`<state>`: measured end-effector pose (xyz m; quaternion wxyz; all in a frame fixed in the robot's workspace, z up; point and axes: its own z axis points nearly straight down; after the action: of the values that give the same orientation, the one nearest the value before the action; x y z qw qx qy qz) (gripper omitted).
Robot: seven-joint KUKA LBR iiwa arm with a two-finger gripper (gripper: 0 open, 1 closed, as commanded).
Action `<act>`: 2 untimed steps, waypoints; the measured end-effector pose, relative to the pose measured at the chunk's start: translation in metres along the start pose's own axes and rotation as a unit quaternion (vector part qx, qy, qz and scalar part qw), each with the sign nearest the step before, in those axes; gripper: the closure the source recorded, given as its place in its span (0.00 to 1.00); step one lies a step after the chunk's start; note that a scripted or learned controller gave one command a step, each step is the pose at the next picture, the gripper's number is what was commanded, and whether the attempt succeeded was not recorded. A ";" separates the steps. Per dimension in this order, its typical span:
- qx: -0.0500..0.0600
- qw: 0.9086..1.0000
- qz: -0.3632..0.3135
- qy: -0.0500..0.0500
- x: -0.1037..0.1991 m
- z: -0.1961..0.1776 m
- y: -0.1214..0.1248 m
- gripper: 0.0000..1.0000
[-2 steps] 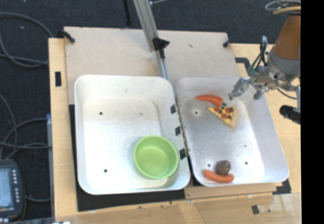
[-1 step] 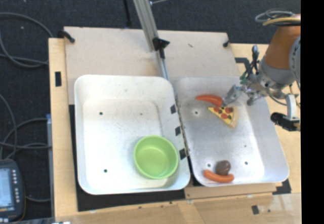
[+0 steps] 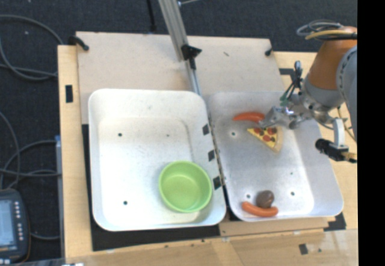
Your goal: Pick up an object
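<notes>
Nearest the camera, at the front edge of the right bin [image 3: 313, 198], a hot dog [image 3: 260, 210] lies flat with a brown lump [image 3: 264, 198] touching its upper side. Beside it, the left bin [image 3: 120, 114] holds 1 green bowl [image 3: 185, 186], upright, in its front right corner.

Farther back in the right bin, a pizza slice [image 3: 266, 136] lies flat, its point toward the left. Just behind it and to its left sits an orange-red sausage [image 3: 248, 117], close to the slice but seemingly not touching it.

From the right, the arm [image 3: 328, 75] reaches in over the right bin's far right part. Its gripper [image 3: 278, 115] hangs low just above the slice's back edge, next to the sausage's right end. Whether it is clenched or released cannot be made out, and nothing can be seen in its grasp.

Between the bins' back edges, a slanted metal rail [image 3: 171, 9] rises from the bench [image 3: 138, 60].
</notes>
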<state>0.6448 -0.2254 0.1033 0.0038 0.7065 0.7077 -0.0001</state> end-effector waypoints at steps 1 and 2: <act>-0.003 1.000 -0.002 -0.002 -0.001 -0.014 0.002 1.00; -0.001 1.000 0.000 0.002 -0.001 -0.061 -0.003 1.00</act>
<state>0.6418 -0.2260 0.1643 0.0026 0.7068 0.7074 0.0021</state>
